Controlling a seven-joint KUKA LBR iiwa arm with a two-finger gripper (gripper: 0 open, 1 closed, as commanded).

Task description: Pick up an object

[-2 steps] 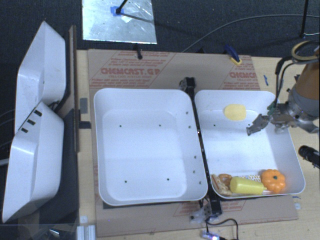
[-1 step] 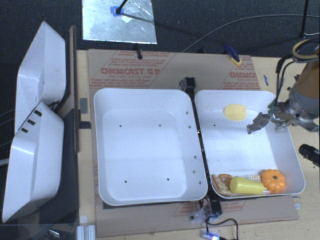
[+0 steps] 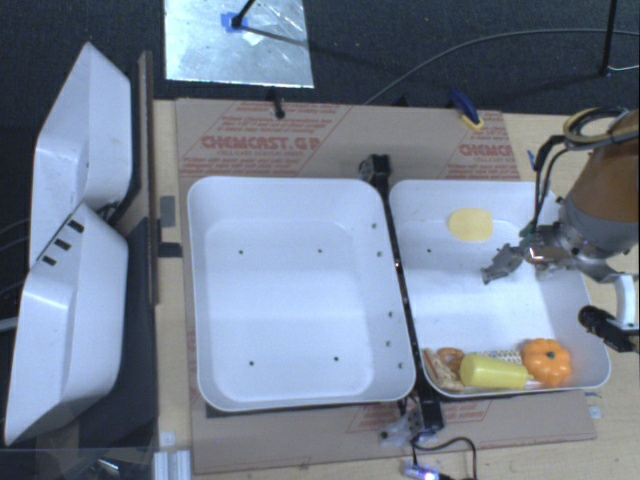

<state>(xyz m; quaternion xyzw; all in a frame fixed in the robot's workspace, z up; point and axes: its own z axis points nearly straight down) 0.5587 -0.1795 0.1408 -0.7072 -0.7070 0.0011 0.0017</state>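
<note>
The claw (image 3: 500, 264) hangs over the right bin (image 3: 440, 313); whether it's wide or narrow, I cannot tell. A pale yellow disc (image 3: 470, 224) lies just beyond it, a small orange pumpkin (image 3: 547, 360) nearer me.

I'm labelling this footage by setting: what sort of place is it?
Probably a robotics lab bench for pick-up trials: two shallow white bins side by side on cardboard sheeting, a grey arm's gripper over small toy-like items, loose cables on dark floor.

dark carpet floor (image 3: 420, 18), brown cardboard sheet (image 3: 330, 133), metal plate (image 3: 235, 26)
</note>
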